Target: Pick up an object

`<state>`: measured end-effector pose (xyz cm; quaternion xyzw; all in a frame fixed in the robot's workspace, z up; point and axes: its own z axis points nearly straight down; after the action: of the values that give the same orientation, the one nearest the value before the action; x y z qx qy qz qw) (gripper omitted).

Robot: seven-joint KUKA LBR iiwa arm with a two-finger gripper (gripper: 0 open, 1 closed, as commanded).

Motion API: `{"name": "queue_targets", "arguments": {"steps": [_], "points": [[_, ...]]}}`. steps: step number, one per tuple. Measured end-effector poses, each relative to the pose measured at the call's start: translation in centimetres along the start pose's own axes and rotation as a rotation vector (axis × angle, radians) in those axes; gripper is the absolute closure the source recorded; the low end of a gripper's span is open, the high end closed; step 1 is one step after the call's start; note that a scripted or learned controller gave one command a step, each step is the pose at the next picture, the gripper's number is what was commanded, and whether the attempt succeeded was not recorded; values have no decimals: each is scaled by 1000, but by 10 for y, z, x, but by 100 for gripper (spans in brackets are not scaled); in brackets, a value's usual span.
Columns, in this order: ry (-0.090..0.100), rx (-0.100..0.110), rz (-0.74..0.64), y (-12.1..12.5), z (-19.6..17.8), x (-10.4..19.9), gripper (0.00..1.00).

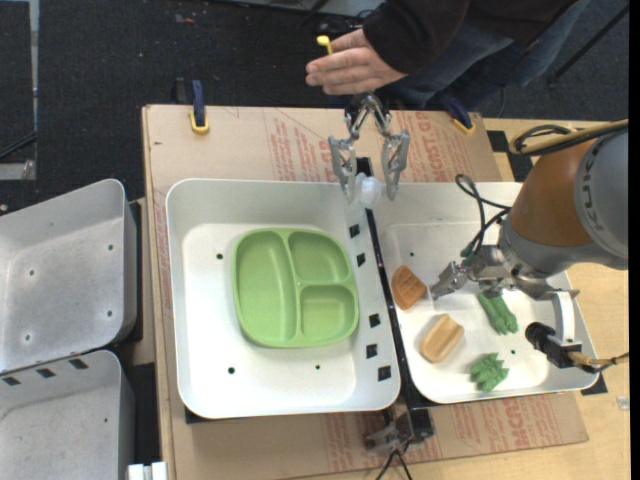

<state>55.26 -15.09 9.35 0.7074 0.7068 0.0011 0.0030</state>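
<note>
Grey arm over right bin (pixel 570 393), gripper (pixel 447 281) low beside the bread.
Gripper state unclear. Two tan bread pieces (pixel 409 287) (pixel 441 338), green toys (pixel 497 311) (pixel 489 371) in right bin; green divided plate (pixel 296 287) in left bin (pixel 200 368).

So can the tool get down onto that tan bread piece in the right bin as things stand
Probably yes. The tool hangs in the right bin, just above the tan bread piece, whose top lies uncovered; the nearby toast piece sits apart.

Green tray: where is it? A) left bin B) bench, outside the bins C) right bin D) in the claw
A: the green tray lies flat in the left bin, while the claw is over the right bin.
</note>
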Motion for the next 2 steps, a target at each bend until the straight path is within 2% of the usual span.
{"name": "queue_targets", "arguments": {"steps": [1, 2], "points": [[1, -1, 1, 1, -12, 0, 100], [2, 3, 1, -1, -54, -4, 100]]}}
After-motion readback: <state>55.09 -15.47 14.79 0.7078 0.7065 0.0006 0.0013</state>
